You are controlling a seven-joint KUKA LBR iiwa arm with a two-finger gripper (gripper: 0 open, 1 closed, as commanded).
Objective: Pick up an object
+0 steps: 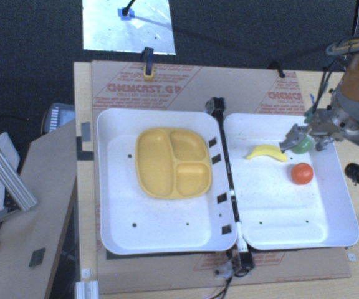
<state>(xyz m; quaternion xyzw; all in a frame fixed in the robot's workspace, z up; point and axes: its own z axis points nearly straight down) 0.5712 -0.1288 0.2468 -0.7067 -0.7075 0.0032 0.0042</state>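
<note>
The gripper point(299, 140), its grip on the green object point(303, 144) unclear near the right bin's point(279, 232) far edge, probably meets something light and smooth, best pinched across its middle.

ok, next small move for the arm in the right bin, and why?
Probably lift straight up a little to test the grasp. The gripper sits low at a green object, which it partly hides, so a hold can't be confirmed. The banana and orange ball lie close by, so sideways motion risks knocking them.
</note>
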